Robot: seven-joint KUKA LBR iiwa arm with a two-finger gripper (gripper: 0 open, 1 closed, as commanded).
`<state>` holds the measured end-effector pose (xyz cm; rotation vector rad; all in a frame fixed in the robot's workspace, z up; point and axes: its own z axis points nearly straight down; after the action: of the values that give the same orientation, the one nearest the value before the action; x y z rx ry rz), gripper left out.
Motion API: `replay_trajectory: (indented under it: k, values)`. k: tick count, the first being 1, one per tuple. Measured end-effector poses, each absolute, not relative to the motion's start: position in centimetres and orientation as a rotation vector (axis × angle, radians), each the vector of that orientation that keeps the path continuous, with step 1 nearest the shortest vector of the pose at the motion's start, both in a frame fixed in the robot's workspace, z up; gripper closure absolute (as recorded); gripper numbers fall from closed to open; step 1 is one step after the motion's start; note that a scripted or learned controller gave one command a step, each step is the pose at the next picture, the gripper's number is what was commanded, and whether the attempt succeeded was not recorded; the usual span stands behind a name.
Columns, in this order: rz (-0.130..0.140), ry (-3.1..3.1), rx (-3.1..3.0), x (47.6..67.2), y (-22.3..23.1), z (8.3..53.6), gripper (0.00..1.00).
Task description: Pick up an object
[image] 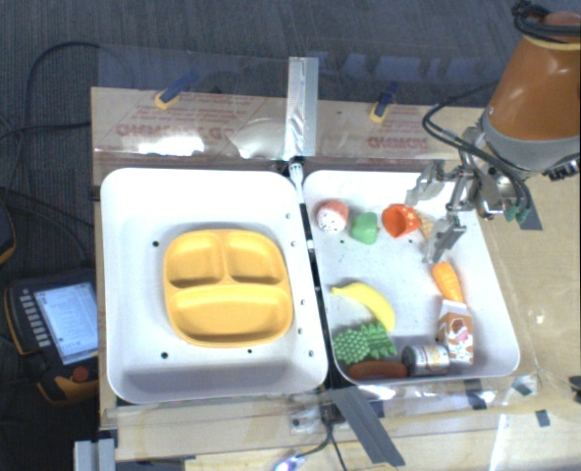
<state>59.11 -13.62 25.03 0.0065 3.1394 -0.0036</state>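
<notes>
My gripper (440, 209) hangs over the upper right part of the right bin (495, 292), its fingers spread open with nothing between them. Just left of it lies a red-orange cup (399, 220), then a green piece (365, 227) and a red and white ball (331, 217). An orange carrot (448, 281) lies right below the lower fingertip. A yellow banana (367, 302) rests in the bin's middle.
Along the right bin's front edge sit a green bumpy vegetable (362, 342), a dark red sausage (374, 369), a small can (428, 359) and a little carton (454, 330). The left bin (124, 263) holds a yellow divided plate (229, 285).
</notes>
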Motion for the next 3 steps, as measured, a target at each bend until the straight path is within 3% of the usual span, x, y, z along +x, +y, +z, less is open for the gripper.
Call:
replay_trajectory:
  k: [1,2,3]
  values:
    - [-0.006,3.138,0.093,57.8,-17.0,9.4,0.0]
    - [-0.017,3.091,-0.081,50.0,-18.3,9.6,0.0]
    - [-0.016,3.111,-0.089,49.6,-18.2,10.3,1.0]
